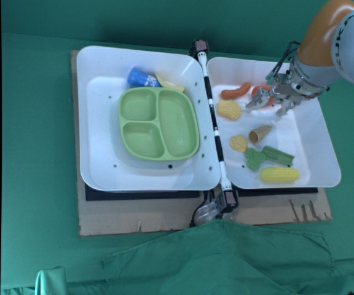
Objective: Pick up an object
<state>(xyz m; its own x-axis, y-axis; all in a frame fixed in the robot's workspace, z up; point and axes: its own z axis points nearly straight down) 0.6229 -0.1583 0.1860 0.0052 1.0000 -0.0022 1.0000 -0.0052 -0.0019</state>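
Hovering claw — above right bin

Bench cover: green cloth around 2 shallow white plastic bins.
Base: brown cardboard sheet, showing at 6 o'clock.

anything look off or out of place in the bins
Mostly tidy. The blue object and a yellow piece sit wedged behind the green divided plate in the left bin, apart from the toy food.
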